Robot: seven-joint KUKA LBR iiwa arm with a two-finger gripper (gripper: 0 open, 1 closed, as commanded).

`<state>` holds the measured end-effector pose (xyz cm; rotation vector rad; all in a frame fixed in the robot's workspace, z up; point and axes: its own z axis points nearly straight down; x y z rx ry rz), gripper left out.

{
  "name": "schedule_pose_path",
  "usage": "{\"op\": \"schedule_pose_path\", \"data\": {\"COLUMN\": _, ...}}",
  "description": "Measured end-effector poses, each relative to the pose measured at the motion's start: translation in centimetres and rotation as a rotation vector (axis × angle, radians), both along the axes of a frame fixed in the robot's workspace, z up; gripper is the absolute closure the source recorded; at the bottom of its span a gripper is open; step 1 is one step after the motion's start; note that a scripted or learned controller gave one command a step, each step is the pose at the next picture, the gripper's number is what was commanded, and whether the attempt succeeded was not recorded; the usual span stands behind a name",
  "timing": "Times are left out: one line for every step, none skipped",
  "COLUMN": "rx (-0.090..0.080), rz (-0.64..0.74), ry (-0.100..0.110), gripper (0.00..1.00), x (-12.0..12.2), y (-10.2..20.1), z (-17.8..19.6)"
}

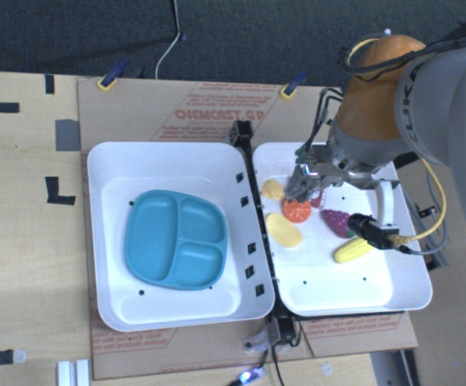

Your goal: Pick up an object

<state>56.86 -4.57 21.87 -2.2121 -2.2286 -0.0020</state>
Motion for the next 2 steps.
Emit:
{"op": "schedule_pose_path", "data": {"rx": -0.001, "rz": 0.0, "ry": 0.001, "gripper": 1.0, "x": 0.3, "y": 5.8, "z": -0.5}}
{"op": "schedule_pose_path", "data": {"rx": -0.001, "rz": -0.001, "ry": 0.0, "gripper": 1.0, "x": 2.3, "y": 10.3, "z": -0.1}}
